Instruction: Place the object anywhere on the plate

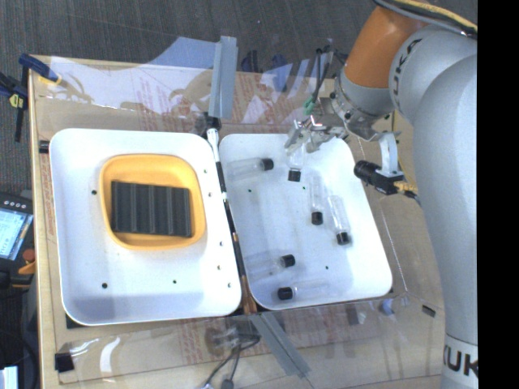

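A yellow plate (118, 168) lies in the left bin (73, 274), and a dark ribbed rectangular block (152, 207) rests on its middle. Several clear vials with black caps lie scattered in the right bin (365, 270); one is at the back left (251, 167), two are side by side at mid right (316, 201) (337, 220), and two are near the front (276, 262) (296, 291). My gripper (306, 136) hovers over the right bin's back edge. A small black cap (293, 174) sits just below it; whether it is held is unclear.
The grey arm with its orange band (381, 43) comes in over the right bin's back right corner. A black cable fitting (377, 177) sticks out by the bin's right rim. A metal bar (220, 75) stands behind the seam between the bins.
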`<action>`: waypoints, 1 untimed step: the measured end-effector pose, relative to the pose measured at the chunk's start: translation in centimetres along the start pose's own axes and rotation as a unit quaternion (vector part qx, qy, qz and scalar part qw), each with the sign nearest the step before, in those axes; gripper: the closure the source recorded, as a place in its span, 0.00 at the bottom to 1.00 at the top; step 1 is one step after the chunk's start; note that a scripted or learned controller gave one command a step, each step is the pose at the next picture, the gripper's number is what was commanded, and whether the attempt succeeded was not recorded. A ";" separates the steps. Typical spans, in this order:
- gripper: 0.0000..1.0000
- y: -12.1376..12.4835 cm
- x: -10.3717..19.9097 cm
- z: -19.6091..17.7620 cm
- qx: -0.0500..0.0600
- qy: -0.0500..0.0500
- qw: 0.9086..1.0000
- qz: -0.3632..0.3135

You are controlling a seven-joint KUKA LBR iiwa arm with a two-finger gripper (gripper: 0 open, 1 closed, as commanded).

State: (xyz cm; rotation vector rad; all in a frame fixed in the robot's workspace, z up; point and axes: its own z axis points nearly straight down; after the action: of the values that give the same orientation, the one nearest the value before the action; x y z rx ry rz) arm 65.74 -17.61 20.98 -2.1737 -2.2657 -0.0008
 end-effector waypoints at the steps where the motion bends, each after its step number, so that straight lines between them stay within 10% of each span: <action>1: 1.00 -1.9 2.9 -5.9 -0.001 -0.002 0.992 -0.125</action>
State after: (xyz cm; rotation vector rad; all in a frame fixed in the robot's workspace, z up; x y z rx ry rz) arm 63.76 -14.80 26.90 -1.8745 -2.5231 0.0006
